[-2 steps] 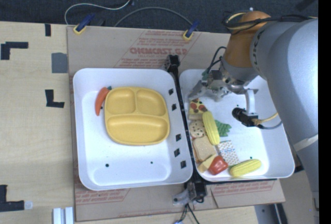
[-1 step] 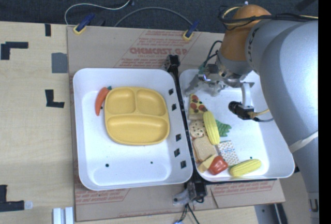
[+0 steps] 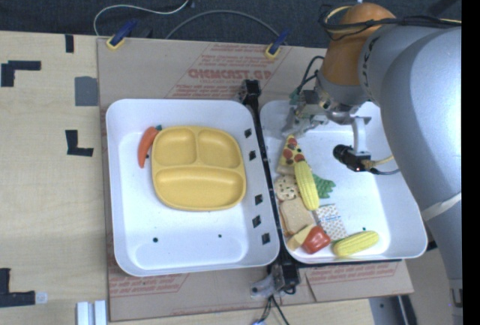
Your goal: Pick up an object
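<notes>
A grey robot arm (image 3: 420, 91) with an orange band hangs over the right-hand bin (image 3: 397, 203), its pincer (image 3: 300, 115) poised above that bin's far corner; whether the pincer is released or clenched cannot be told from this angle, and nothing is seen in its hold. Across the divider from the pincer sits the left-hand bin (image 3: 135, 241), carrying a yellow divided plate (image 3: 199, 167) with a toy carrot (image 3: 146, 145) touching its far side. The pickable toys lie just nearer the camera than the pincer, strung along the divider wall: an ear of corn (image 3: 305, 185) on a green leaf, a cookie (image 3: 285, 187), a slice of bread (image 3: 296, 217), a red piece (image 3: 316, 240) and a second corn (image 3: 355, 243) near the front rim. The arm appears to be at the approach stage; the next move likely calls for lowering onto one toy, the nearest corn being the readiest. Red print on the cardboard (image 3: 217, 76) beyond the pincer is too faint to read reliably.
</notes>
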### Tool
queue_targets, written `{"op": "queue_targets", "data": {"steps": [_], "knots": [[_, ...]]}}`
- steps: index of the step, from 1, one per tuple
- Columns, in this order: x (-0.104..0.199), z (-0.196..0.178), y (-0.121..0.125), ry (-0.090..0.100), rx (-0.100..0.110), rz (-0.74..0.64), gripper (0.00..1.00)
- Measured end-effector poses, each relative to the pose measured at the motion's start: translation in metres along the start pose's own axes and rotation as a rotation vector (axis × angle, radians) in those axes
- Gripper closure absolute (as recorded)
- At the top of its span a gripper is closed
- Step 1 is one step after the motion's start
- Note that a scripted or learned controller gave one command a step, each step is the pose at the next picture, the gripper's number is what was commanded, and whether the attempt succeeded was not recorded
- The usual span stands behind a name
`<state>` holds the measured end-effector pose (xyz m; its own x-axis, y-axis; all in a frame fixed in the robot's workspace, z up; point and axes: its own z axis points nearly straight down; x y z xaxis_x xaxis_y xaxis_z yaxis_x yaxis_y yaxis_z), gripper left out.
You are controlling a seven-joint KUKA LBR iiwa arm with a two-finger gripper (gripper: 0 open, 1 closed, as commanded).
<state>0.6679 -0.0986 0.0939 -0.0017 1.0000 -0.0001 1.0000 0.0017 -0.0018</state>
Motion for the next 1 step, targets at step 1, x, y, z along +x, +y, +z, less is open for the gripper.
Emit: {"op": "queue_targets", "data": {"steps": [1], "knots": [[0.0442,-0.0964,-0.0463,0.002,-0.006,-0.003,1.00]]}}
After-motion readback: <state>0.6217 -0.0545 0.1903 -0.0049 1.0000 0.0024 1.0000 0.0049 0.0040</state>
